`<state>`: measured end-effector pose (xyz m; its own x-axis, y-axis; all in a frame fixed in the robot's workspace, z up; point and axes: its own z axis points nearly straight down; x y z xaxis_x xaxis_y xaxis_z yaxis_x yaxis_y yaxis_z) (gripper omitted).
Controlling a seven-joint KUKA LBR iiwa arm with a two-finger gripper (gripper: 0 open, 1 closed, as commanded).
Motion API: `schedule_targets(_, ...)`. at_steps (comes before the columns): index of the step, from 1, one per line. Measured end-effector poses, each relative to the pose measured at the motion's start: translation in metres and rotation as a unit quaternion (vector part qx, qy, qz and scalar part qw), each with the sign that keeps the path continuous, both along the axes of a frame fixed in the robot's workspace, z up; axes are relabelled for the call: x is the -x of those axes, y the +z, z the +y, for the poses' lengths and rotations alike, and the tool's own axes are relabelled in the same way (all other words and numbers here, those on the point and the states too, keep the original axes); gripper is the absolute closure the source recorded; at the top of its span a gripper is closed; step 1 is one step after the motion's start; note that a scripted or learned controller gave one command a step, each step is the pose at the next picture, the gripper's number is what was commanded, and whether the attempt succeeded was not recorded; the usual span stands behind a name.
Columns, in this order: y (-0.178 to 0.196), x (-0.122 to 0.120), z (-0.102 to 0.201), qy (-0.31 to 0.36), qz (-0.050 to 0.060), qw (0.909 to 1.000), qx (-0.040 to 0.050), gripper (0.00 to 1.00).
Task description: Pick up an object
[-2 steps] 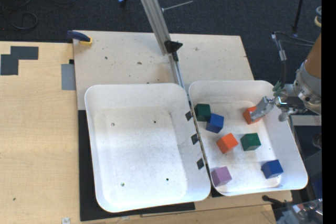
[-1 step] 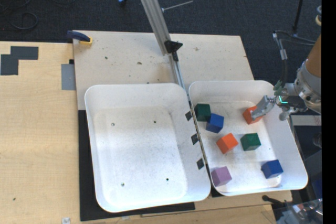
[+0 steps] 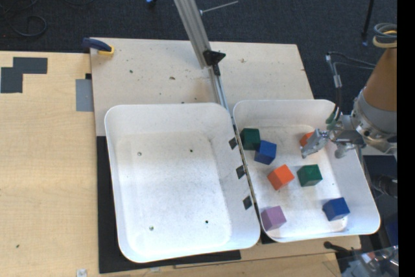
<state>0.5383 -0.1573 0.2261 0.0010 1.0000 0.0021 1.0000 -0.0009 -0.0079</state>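
While poised low over the right bin (image 3: 363,172), end effector (image 3: 327,143) apparently open, nothing visibly gripped. Small orange piece (image 3: 304,138) just beside its fingertip; green cube (image 3: 310,174) and orange cube (image 3: 280,176) near below. Likely the approach step, grasp not yet made. Next: centring over one block, descending, closing.

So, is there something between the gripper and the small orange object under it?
Nothing visible does. The gripper hangs right beside the orange object in the right bin; the nearest green cube lies lower in the view.
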Motion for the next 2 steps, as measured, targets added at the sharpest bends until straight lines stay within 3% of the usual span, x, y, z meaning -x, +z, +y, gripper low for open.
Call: schedule_targets(2,-0.089,-0.003,-0.004,-0.001,0.0,1.0,-0.0001,0.0)
